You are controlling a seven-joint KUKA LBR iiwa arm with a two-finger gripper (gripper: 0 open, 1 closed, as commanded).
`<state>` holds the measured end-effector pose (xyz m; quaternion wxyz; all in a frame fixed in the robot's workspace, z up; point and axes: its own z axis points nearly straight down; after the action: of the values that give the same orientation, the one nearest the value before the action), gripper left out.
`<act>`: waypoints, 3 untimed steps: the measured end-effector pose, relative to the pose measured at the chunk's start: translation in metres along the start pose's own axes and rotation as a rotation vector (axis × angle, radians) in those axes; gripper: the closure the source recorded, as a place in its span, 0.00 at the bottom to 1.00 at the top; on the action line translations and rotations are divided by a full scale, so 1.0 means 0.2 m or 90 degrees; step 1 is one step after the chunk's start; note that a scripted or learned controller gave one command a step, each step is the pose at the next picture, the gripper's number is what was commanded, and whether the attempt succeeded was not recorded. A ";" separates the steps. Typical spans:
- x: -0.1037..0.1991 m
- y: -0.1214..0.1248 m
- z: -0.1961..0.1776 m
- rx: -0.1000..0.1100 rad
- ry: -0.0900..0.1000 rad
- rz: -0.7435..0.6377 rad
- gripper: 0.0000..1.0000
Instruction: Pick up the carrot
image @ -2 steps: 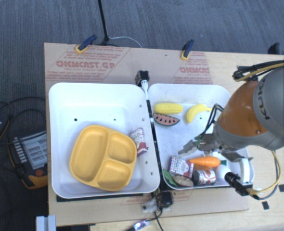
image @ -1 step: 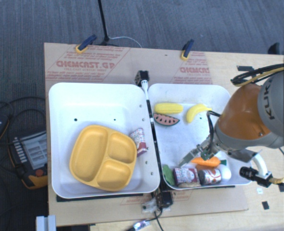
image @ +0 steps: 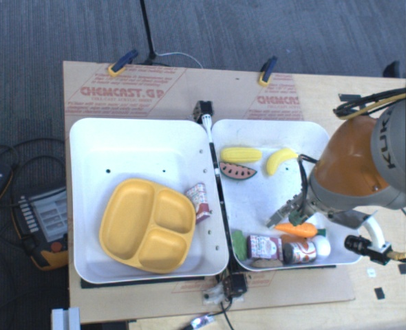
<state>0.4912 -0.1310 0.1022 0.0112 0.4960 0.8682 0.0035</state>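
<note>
The carrot [image: 297,230] is orange with a green top and lies on its side near the front of the right bin [image: 258,201]. My gripper [image: 285,216] hangs from the grey and orange arm directly over the carrot's left half, touching it or very close above it. The wrist hides the carrot's top edge.
A labelled bottle [image: 285,250] and a green item [image: 239,242] lie along the right bin's front wall, just below the carrot. Corn [image: 241,155], a banana [image: 280,160] and a watermelon slice [image: 237,171] sit at the back. The left bin holds a yellow divided plate [image: 148,224] and a small can [image: 198,201].
</note>
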 end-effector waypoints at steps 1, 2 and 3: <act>0.00 0.00 0.01 0.001 0.001 0.000 0.00; 0.00 0.02 0.04 -0.008 -0.007 -0.115 0.00; 0.01 0.02 0.00 -0.004 -0.001 -0.117 1.00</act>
<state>0.4937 -0.1269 0.1024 0.0137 0.4145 0.9099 0.0050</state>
